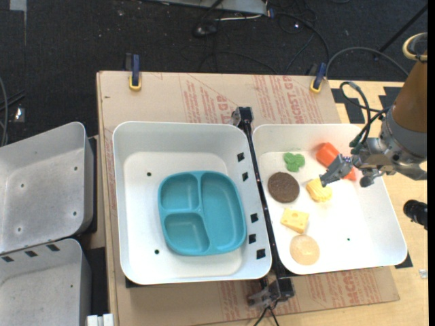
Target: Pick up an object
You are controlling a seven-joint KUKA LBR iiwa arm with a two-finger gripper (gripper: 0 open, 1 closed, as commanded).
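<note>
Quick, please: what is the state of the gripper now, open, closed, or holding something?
Gripper: cannot be told; it hangs over the right bin, close to the yellow piece and orange piece.

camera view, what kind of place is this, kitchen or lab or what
Most likely a robotics lab or test bench, not a kitchen: two white bins sit on a cardboard sheet held by clamps, loose cables run across the dark floor, and the food pieces look like toys.
</note>
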